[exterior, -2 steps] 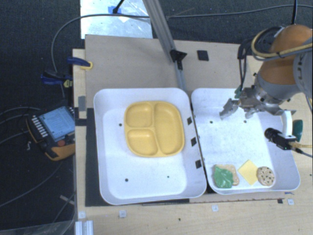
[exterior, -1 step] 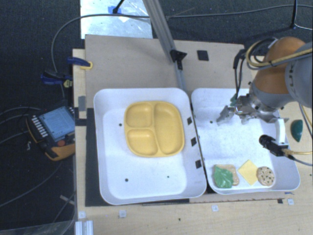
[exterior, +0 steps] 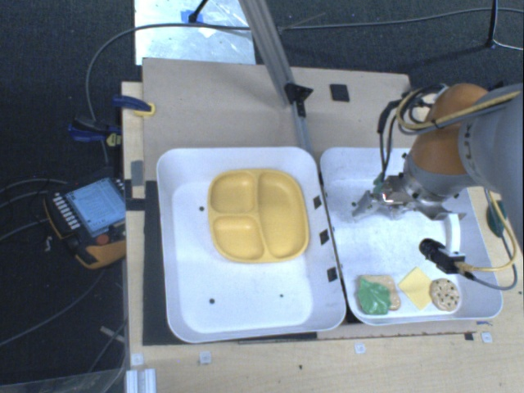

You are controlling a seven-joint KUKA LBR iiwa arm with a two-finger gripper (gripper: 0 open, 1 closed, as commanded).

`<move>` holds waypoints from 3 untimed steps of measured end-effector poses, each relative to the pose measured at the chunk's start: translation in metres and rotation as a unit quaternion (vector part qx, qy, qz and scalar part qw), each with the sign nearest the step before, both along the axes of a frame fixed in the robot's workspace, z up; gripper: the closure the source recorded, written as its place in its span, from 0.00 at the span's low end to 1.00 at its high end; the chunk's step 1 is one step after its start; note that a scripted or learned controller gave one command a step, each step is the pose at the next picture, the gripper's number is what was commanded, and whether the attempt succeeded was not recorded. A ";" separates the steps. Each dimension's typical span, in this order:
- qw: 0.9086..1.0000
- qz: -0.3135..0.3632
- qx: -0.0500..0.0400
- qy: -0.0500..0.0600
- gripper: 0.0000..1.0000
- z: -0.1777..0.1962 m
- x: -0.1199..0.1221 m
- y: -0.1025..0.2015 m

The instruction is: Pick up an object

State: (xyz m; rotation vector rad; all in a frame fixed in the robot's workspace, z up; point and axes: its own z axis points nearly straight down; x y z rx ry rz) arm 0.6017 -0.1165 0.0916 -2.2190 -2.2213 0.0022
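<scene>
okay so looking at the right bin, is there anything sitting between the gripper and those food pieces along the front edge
Nothing visible blocks it. The gripper sits in the upper part of the right bin, and bare white floor lies between it and the green-topped piece, the yellow cheese slice and the round cookie. A black part of the arm hangs just above the cheese.

A single fixed camera hangs above the worktop and looks down at a slant from fairly far off, taking in the left bin and right bin whole, the dark floor around them, and the arm entering from the right.
</scene>
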 end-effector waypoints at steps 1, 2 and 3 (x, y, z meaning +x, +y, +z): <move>1.000 0.000 0.000 -0.002 1.00 0.014 0.001 0.000; 1.000 0.002 -0.001 -0.005 1.00 0.068 0.013 -0.003; 1.000 0.002 0.000 -0.004 1.00 0.116 0.007 -0.001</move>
